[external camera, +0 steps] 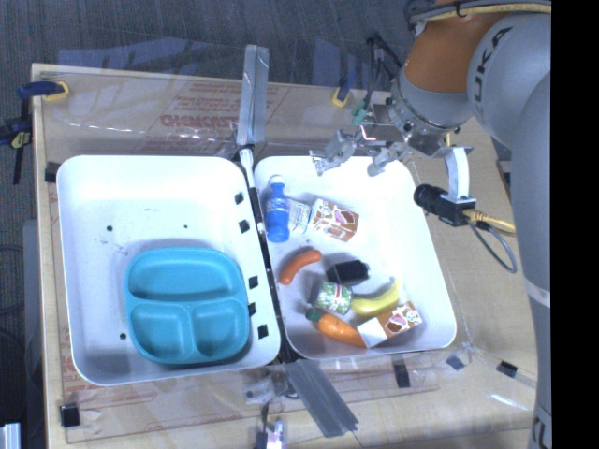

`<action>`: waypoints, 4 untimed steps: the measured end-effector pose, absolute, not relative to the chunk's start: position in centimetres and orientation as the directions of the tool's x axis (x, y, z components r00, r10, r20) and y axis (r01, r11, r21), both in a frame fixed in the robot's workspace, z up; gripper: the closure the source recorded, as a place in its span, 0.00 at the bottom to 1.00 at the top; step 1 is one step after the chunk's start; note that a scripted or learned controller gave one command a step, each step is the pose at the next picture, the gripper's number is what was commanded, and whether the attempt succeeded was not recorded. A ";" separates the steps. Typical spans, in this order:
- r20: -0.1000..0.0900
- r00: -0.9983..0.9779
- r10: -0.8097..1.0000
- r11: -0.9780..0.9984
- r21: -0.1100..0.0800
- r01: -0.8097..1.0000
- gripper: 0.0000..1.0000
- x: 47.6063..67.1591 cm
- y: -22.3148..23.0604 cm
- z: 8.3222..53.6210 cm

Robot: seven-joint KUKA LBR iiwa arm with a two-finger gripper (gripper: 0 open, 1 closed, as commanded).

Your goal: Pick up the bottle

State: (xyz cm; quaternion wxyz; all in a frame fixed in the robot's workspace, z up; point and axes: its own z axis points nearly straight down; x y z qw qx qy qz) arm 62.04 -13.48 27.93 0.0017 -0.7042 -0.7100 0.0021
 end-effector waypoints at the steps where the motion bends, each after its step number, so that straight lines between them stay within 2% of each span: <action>1: -0.002 -0.133 0.991 0.133 -0.001 0.991 0.00 64.4 -9.2 15.4; 2: -0.001 0.014 1.000 -0.014 -0.003 1.000 0.00 65.6 -3.0 19.2; 3: 0.004 0.018 1.000 -0.018 0.010 1.000 0.00 66.0 -8.8 12.5; 4: 0.020 0.204 0.979 -0.204 -0.013 0.979 0.00 66.1 -9.1 11.5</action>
